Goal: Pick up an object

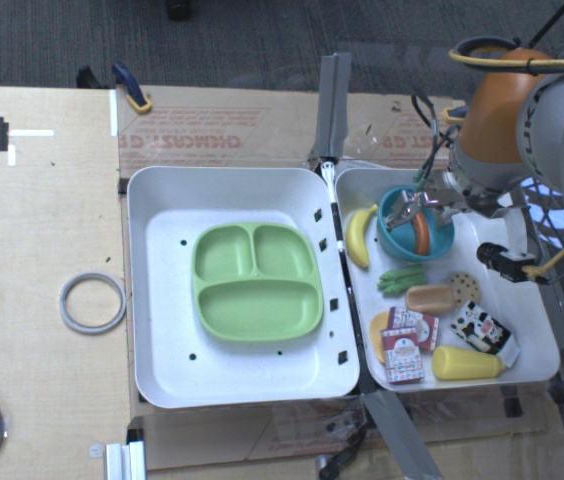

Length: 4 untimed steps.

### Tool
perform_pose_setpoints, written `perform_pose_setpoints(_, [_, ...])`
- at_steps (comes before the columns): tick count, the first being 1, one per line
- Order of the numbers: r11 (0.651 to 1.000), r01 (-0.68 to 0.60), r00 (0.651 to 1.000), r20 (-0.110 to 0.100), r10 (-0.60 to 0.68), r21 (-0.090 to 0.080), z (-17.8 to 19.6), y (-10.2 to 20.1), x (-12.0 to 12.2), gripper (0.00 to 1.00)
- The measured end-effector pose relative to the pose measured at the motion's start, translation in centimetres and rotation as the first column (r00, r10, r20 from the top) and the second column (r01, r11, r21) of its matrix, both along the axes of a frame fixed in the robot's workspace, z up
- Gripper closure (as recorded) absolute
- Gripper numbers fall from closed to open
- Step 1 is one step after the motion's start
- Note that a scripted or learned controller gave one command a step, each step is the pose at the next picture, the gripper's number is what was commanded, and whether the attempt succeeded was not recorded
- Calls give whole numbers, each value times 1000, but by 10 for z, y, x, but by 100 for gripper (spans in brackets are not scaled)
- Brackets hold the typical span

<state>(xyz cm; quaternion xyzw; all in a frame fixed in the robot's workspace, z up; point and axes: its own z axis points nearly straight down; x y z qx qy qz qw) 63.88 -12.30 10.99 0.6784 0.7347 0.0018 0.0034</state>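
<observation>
Camera view, left to right: one ring lies on the worktop; the left bin holds one green tray. The right bin crowds one banana, a blue bowl and packets, likely stocked as pick targets. The claw hangs over the bowl; whether it is open or closed can't be told.

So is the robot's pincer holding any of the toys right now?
I can't tell. The pincer is down in the blue bowl, by an orange carrot-like toy, but a grip isn't clear.
</observation>
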Motion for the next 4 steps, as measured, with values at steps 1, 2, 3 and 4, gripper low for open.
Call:
perform_pose_setpoints(1, [1000, -12, 1000, -2, 12, 1, -16, -13, -12, 0])
perform_pose_setpoints(2, [1000, -8, 1000, -5, 8, 2, -8, -14, -12, 100])
perform_pose_setpoints(3, [1000, -5, 1000, -5, 5, 2, 0, -16, -12, 100])
perform_pose_setpoints(4, [875, 485, 875, -10, -485, -1, 15, -5, -6, 100])
